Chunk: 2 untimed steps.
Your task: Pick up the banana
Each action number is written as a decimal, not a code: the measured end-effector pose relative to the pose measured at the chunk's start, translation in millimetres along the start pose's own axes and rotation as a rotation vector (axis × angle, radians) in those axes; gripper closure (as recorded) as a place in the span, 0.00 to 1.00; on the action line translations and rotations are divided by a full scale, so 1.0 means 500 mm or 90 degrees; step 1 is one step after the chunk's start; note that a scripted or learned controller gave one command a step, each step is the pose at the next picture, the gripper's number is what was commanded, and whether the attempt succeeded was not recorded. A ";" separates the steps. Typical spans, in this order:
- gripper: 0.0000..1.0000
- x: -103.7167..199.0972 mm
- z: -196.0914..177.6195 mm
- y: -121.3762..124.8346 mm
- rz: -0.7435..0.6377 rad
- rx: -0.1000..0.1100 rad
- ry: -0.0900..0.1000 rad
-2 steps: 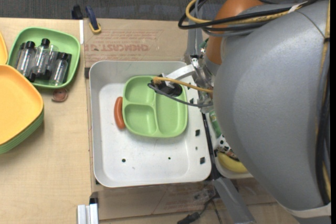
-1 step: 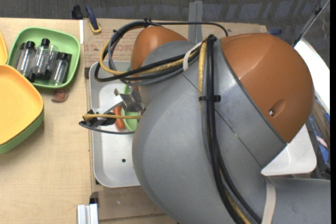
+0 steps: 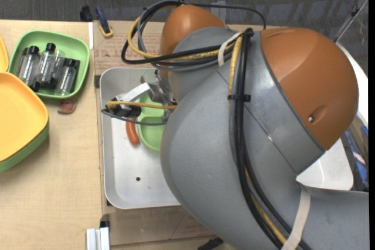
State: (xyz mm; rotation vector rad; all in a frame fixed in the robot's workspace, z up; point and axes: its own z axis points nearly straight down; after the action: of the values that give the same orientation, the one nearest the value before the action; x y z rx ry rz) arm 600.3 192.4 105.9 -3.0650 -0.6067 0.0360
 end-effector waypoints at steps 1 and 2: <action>1.00 -0.026 0.031 -0.083 0.112 -0.013 0.013; 1.00 -0.089 0.018 0.010 0.102 0.005 0.019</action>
State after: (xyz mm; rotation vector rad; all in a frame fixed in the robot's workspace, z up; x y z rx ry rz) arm 560.9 171.2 97.8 -3.0925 -0.3579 -0.0050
